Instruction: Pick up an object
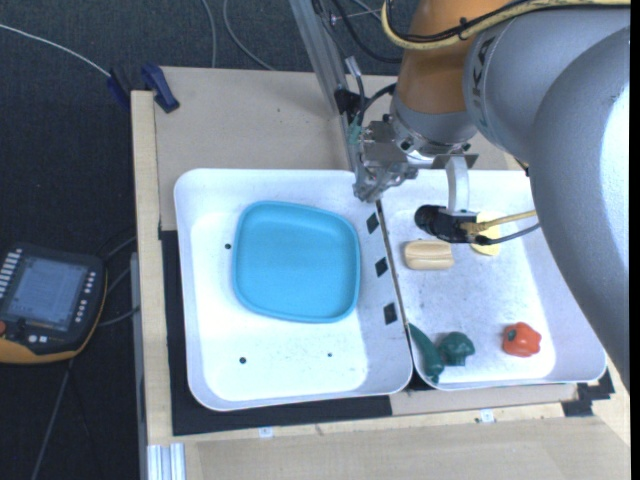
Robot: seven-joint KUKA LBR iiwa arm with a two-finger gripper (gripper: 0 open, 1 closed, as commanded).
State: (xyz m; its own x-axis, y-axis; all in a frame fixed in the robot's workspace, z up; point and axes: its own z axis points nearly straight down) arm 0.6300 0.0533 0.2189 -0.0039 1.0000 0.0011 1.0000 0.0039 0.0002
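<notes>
Your gripper (377,183) hangs over the bins' shared rim (385,258) — finger state I cannot tell — descending there risks striking plastic, missing the beige oblong block (428,256).

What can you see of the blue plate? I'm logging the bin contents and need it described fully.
The blue plate is a rounded square of light blue, seemingly smooth plastic, with a raised rim around a flat, bare centre. It lies flat and right side up in the left white bin, filling most of that bin's middle and sitting slightly turned against the bin's edges. It rests on the bin floor and nothing lies on it. The claw hangs above and to its right, near the wall between the bins, not touching it.
</notes>
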